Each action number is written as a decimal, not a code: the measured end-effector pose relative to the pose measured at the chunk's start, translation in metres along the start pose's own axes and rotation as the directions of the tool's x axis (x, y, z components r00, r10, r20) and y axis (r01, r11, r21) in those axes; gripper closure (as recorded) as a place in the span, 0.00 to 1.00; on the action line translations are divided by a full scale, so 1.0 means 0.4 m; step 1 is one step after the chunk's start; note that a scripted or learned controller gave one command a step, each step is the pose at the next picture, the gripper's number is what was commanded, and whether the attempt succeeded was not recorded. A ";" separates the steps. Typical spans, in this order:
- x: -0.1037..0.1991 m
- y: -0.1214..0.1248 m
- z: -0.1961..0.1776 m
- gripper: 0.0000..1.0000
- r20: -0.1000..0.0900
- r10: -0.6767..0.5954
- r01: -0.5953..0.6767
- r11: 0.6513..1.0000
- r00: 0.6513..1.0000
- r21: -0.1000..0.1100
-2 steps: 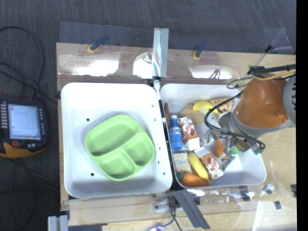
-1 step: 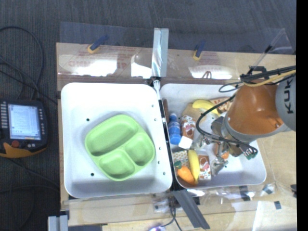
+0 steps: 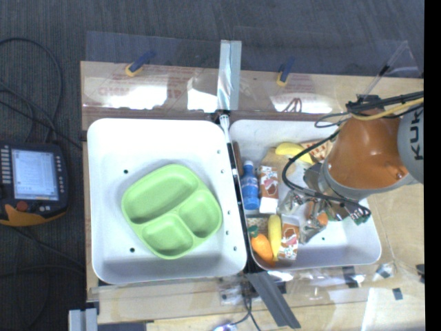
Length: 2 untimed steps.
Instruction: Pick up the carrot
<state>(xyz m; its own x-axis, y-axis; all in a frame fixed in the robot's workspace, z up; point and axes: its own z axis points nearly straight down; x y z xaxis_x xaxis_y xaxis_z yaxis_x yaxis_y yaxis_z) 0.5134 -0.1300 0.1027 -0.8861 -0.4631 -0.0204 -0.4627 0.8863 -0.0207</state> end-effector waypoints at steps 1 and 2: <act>-0.040 0.100 -0.207 1.00 -0.008 -0.316 0.315 0.949 0.949 -0.024; -0.028 0.018 -0.627 1.00 0.000 -0.564 0.564 0.826 0.826 -0.020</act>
